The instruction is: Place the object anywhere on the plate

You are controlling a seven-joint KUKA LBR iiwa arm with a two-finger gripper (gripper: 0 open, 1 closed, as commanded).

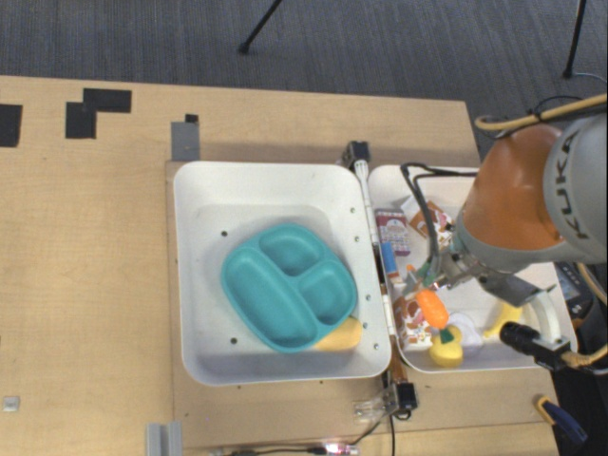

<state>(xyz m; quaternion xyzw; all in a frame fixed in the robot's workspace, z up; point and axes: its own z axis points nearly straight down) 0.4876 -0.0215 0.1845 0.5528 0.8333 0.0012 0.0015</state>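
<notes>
Teal divided plate (290, 286) in left bin (204, 207), yellow piece (340, 335) at its lower-right edge, arm over cluttered right bin (418, 361), orange carrot toy (432, 307) beneath, gripper (439, 272) state unclear.

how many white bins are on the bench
2. The left bin holds the teal plate, with a yellow piece at the plate's edge. The right bin holds the mixed items, partly under the arm.

We count two white bins (195, 255), one teal plate (288, 285), one carrot (432, 308), and one rubber duck (446, 351).
</notes>
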